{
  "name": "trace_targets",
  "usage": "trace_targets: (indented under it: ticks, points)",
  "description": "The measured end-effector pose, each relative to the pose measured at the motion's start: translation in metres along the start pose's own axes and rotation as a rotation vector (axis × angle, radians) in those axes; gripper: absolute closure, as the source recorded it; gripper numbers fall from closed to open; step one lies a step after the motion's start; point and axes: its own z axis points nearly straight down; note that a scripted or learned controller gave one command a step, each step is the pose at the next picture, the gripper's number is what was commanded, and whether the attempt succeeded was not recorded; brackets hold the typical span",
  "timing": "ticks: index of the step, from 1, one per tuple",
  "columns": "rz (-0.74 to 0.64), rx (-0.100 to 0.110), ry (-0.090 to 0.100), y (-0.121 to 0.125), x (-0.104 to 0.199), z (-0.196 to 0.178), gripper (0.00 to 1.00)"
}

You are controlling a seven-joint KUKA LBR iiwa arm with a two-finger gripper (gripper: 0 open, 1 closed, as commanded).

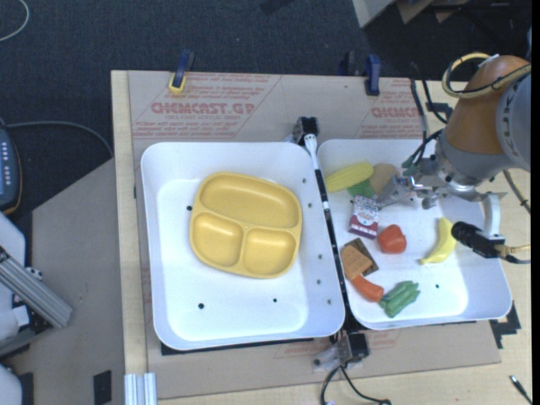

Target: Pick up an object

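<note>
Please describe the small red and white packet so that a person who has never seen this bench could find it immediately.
Look at the right white plastic bin, the one crowded with toy food. Near its left wall, below the yellow toy corn cob and left of the round red toy tomato, lies the small red and white packet. It is the only flat, rectangular, printed item among rounded single-colour toys.

The right bin [485, 306] is crowded at its left, with bare floor around the banana [440, 241].
</note>
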Motion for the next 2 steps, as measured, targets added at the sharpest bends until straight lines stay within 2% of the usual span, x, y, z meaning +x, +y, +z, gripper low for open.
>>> trace_targets:
  ticks: [1,2]
  points:
    - [0.0,-0.008,0.0,0.002,0.0,0.016,0.0]
    - [0.0,-0.016,-0.004,0.004,0.0,0.004,1.0]
